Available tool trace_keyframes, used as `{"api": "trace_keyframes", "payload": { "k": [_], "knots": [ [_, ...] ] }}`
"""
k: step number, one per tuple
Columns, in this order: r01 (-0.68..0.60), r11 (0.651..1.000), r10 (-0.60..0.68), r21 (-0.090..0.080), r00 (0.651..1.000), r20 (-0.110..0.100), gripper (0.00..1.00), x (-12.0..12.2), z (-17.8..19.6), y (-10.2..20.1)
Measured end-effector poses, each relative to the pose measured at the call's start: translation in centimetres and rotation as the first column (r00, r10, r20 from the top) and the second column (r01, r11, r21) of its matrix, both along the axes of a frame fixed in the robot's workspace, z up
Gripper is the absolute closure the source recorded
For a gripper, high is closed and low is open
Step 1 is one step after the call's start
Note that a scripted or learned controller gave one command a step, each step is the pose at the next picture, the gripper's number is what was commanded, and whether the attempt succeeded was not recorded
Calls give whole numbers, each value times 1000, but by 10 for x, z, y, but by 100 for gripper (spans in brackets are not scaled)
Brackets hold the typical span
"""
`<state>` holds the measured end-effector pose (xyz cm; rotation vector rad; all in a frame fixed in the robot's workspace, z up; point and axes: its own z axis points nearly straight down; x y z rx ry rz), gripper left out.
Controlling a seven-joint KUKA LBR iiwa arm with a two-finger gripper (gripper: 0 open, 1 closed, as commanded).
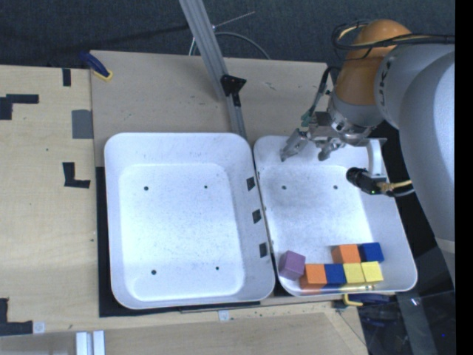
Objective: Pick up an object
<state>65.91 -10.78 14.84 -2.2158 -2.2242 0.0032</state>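
Note:
Several small blocks lie along the near edge of the right bin (384, 220): a purple block (293, 263), two orange blocks (315, 274) (344, 254), two blue blocks (335, 274) (370, 251) and two yellow blocks (355, 273) (372, 271). My gripper (307, 148) hovers over the far edge of the right bin, well away from the blocks. Its two fingers (290, 149) are spread apart with nothing between them.
The left bin (118, 198) sits beside the right one. A slanted metal bar (207, 35) with a black clamp (233, 86) rises behind the bins. Black tape marks dot the wooden bench (44, 168) at left. A black cable plug (364, 180) hangs by the arm.

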Motion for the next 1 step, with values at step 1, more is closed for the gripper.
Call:
{"api": "trace_keyframes", "payload": {
  "k": [1],
  "knots": [
    [1, 1000, -1, -6, 1000, -17, 0, 14, -59, 16]
  ]
}}
